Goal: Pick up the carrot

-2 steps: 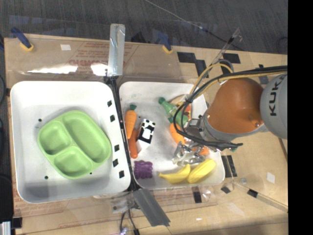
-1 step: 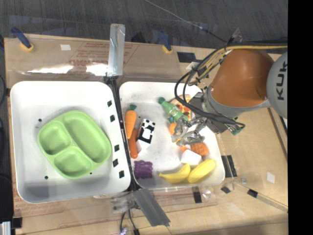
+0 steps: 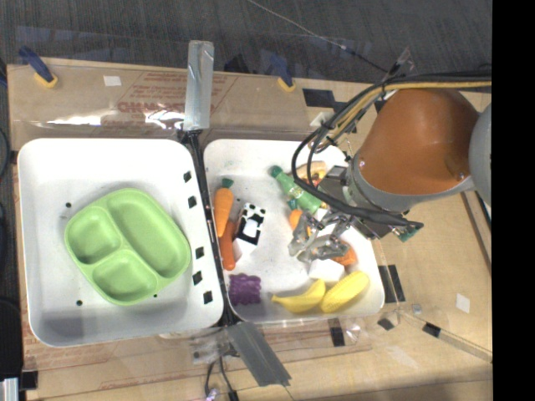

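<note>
The carrot (image 3: pixel 223 222) is long and orange with a green top. It lies along the left wall of the right bin (image 3: pixel 276 153), its tip toward the front. My gripper (image 3: pixel 317 245) hangs low over the middle-right of the same bin, well to the right of the carrot and apart from it. It looks open, and nothing shows between the fingers. A small orange piece (image 3: pixel 296 218) lies just to the gripper's left and another orange piece (image 3: pixel 348 256) to its right. The orange band of the arm (image 3: pixel 414 144) covers the bin's right back corner.
The right bin also holds a green bottle (image 3: pixel 293 187), a black-and-white block (image 3: pixel 250 222), purple grapes (image 3: pixel 245 287), a banana (image 3: pixel 303 296) and a yellow lemon (image 3: pixel 346 291). In the left bin (image 3: pixel 42 307) lies a green divided plate (image 3: pixel 127 245).
</note>
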Robot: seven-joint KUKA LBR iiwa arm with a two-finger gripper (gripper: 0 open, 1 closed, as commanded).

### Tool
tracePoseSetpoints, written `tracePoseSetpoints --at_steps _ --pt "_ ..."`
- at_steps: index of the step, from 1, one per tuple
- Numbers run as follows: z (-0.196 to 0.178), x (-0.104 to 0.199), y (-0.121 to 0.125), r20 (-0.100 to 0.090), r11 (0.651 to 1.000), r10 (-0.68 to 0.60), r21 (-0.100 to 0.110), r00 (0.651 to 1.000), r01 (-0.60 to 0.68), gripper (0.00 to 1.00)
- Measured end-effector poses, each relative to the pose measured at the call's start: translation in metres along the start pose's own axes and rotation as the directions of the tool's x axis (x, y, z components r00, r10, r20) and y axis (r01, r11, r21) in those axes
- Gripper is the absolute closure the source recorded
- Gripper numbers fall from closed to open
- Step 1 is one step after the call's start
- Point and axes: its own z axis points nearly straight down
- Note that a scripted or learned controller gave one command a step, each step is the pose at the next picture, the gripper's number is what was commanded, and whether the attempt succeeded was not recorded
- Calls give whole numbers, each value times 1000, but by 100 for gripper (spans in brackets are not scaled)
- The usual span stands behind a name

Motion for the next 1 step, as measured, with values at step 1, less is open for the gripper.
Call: tracePoseSetpoints --at_steps 1 --pt "-70 34 -67 -1 999 -40 5 999 40 100"
